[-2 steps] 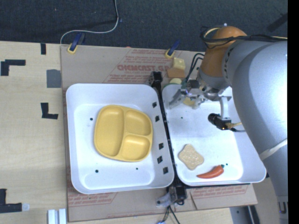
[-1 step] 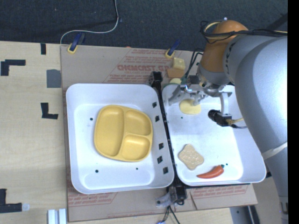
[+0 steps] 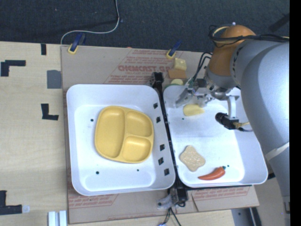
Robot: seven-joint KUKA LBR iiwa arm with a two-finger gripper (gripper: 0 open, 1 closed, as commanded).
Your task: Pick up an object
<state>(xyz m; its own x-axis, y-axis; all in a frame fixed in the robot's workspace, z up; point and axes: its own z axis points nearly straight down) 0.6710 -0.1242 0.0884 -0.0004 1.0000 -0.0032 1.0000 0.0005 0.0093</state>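
We're hovering the gripper [image 3: 192, 100] over the pale yellow piece [image 3: 193, 110]; can't tell finger state, next we'd descend and clamp.

So the gripper [image 3: 190, 97] sits at the back of the right bin [image 3: 251, 147], and it's tight up there: the pale yellow piece [image 3: 193, 110] lies right under it, and the clips on the divider [image 3: 163, 121] stand just off to its left. Toward the front there's a wide bare stretch of floor before you reach the toast [image 3: 192, 158] and red chili [image 3: 212, 173]. Farther left past the divider, the yellow plate [image 3: 124, 134] takes up the middle of the left bin [image 3: 79, 126], leaving only its edges.
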